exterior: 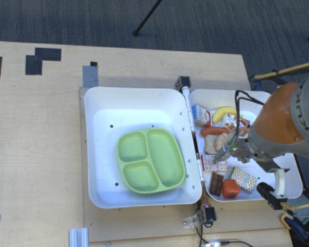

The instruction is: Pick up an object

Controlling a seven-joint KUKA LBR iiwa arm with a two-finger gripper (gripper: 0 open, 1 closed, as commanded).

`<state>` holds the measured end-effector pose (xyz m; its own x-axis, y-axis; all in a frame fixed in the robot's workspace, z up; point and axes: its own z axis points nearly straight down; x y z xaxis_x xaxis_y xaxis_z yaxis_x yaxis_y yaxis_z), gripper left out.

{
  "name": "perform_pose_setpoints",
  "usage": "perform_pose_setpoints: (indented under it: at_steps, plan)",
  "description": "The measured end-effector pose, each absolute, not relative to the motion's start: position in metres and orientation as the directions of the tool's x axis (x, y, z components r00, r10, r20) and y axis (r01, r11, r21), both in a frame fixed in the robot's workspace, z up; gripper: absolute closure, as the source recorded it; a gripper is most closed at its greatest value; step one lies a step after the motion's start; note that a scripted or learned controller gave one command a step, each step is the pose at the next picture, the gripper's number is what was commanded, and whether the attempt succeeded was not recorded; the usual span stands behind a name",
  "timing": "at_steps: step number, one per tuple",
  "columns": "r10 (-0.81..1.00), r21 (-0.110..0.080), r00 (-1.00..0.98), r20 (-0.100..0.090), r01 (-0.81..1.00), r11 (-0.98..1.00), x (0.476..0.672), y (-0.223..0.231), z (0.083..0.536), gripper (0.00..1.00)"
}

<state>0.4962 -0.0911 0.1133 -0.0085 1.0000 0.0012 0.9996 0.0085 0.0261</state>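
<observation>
Toys (222, 153) crowd the right bin (293, 187); the tool (230, 151) hangs over them at centre, grip state untellable. Green tray (151, 160) sits at nine o'clock.

The arm (286, 133) is grey with a broad orange band (rounded, glossy) above the wrist; a thin black cable (242, 104) loops alongside it.
</observation>
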Motion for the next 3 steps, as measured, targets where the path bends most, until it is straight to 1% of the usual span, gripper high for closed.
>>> perform_pose_setpoints:
  at_steps: [1, 2, 3]
  plan:
    - [1.0, 0.019, -0.003, 0.0, 1.0, 0.003, 0.493, -0.083, 0.09, 0.0]
    - [1.0, 0.027, -0.008, 0.001, 1.0, 0.008, 0.496, -0.082, 0.103, 1.0]
    - [1.0, 0.002, -0.005, 0.003, 1.0, 0.005, 0.487, 0.048, 0.185, 1.0]
